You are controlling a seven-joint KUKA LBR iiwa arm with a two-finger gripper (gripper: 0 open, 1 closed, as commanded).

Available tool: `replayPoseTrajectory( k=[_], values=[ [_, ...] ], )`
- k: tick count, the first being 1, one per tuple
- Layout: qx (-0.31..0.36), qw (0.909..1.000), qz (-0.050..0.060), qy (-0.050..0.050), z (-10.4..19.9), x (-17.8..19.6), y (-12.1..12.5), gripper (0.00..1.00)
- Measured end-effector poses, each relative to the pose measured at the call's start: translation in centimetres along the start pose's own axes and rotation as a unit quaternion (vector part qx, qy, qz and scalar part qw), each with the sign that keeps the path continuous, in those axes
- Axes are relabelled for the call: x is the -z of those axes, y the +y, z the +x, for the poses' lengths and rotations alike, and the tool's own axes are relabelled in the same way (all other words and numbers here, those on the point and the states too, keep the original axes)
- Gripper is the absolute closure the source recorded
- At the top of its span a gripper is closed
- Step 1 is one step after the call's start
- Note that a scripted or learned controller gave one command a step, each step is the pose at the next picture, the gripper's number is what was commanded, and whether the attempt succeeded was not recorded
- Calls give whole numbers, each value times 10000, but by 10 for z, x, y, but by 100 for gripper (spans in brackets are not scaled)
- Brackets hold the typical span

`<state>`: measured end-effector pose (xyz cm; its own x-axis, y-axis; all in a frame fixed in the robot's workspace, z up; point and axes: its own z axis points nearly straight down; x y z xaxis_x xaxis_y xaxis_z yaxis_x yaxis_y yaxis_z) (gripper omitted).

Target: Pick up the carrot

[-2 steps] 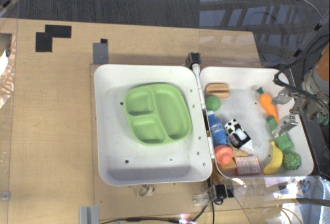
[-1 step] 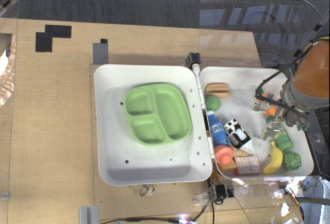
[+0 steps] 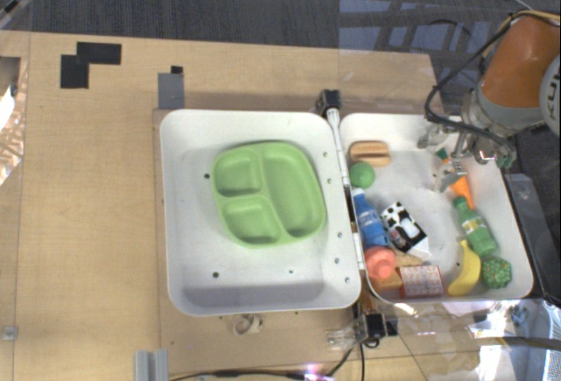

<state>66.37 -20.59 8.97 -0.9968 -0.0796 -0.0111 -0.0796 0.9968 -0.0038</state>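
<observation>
The carrot (image 3: 460,190), a short orange piece, lies near the right wall of the right bin (image 3: 399,162), just above a green bottle (image 3: 476,229). My gripper (image 3: 450,162) hangs directly over the carrot's upper end, reaching in from the right under the orange wrist band (image 3: 519,64). From this slant I cannot make out whether it touches the carrot.
The right bin also holds a bun (image 3: 369,151), a green ball (image 3: 362,174), a blue bottle (image 3: 370,226), a black-and-white toy (image 3: 403,227), a pink object (image 3: 380,263), a small box (image 3: 421,280), a banana (image 3: 466,270) and a green bumpy fruit (image 3: 496,271). A green divided plate (image 3: 267,193) lies in the left bin (image 3: 188,151).
</observation>
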Motion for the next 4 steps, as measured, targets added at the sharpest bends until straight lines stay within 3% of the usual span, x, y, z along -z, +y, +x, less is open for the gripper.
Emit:
replayPoseTrajectory(
  k=[1,2,3,4],
  values=[
    [1080,9942,4,-12,39,0,2,0],
    [1097,9939,26,-85,34,15,3,100],
    [1100,9939,23,-80,34,15,3,0],
    [694,9976,-13,-6,45,-1,5,0]
  ],
)
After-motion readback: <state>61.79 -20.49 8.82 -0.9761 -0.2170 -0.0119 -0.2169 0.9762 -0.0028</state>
